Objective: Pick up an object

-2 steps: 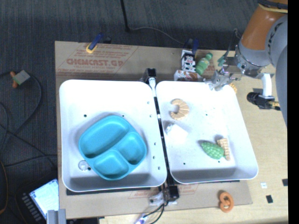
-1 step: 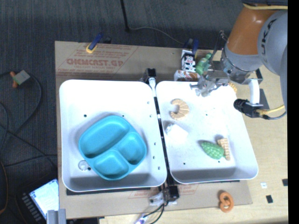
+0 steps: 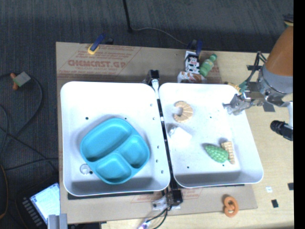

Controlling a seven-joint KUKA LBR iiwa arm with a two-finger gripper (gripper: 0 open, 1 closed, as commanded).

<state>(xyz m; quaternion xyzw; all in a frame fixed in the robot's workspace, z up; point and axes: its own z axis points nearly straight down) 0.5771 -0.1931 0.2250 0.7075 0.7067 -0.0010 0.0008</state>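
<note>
Blue divided tray (image 3: pixel 114 149): lies tilted in the left bin (image 3: pixel 71 97), filling most of its floor, with one long compartment and two smaller ones facing up.
Left bin: white and shallow, touching the right bin (image 3: pixel 248 175) along a dark centre seam.
Small clear ring (image 3: pixel 85 169): on the left bin's floor, just beside the blue tray's lower left corner.
Right bin: white, speckled with small dark marks, holding four loose things.
Tan ring-shaped toy (image 3: pixel 183 111): upper left part of the right bin, near the seam.
Pale crumpled piece (image 3: pixel 174 131): just below the tan ring, close to the seam; too faint to say what it is.
Green bumpy toy (image 3: pixel 217 153): lower right part of the right bin.
Tan ridged piece (image 3: pixel 228 151): touching the green toy on its right side.
Gripper (image 3: pixel 233 105): over the right bin's upper right corner, well apart from every object in that bin; nothing is seen between its fingers, and whether they are spread or pressed together cannot be told.
Arm (image 3: pixel 282 61): grey with an orange band, reaching in to the right of the right bin.
Orange ring (image 3: pixel 230 205): on the bench below the right bin's front rim.
Green and white figures (image 3: pixel 198 66): on the bench just behind the right bin.
</note>
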